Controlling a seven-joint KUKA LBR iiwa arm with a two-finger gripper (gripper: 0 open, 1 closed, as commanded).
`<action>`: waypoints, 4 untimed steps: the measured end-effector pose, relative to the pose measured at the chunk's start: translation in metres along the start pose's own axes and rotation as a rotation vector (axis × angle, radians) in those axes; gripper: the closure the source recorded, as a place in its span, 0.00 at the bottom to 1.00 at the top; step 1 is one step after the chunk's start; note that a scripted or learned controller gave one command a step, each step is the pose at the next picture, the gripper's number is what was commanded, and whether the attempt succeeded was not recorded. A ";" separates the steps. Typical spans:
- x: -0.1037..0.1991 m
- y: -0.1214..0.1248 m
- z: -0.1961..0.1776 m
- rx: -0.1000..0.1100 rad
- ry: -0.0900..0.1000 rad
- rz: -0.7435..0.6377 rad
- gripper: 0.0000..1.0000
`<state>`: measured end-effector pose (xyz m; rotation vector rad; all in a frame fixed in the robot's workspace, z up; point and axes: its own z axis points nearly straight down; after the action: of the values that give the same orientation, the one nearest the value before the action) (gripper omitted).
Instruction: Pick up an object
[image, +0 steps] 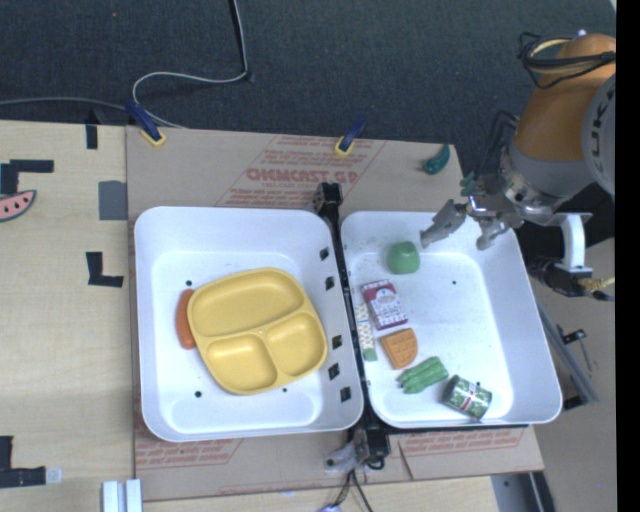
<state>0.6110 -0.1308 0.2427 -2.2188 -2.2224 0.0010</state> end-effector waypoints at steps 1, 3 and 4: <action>0.030 0.039 0.127 0.003 0.001 0.000 0.00; 0.031 0.039 0.116 0.002 0.000 -0.001 0.00; 0.031 0.039 0.107 0.003 0.001 -0.002 1.00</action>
<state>0.6503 -0.0996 0.1361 -2.2145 -2.2225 0.0030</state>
